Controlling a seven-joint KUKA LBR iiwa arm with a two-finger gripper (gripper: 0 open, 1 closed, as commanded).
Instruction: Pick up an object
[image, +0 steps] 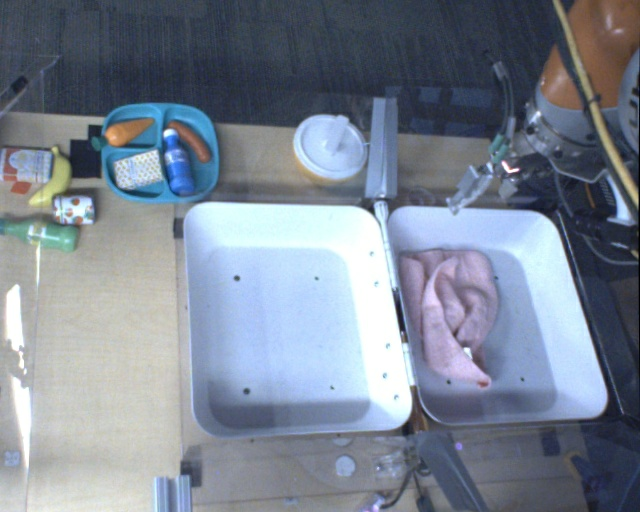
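Wooden bench (100, 330); two white bins (290, 320)

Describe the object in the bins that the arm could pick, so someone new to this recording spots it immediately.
Two white bins sit side by side; look in the right bin. A crumpled pink towel lies against its left wall. It is the one soft, coloured item inside either bin, unlike the toys on the bench at far left.

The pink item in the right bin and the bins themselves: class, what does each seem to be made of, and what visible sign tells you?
Pink item: apparently soft terry-like cloth, matte, shown by its rumpled folds and fuzzy surface. Right bin and left bin: probably moulded plastic, smooth and faintly glossy, with rounded corners and an even white finish.
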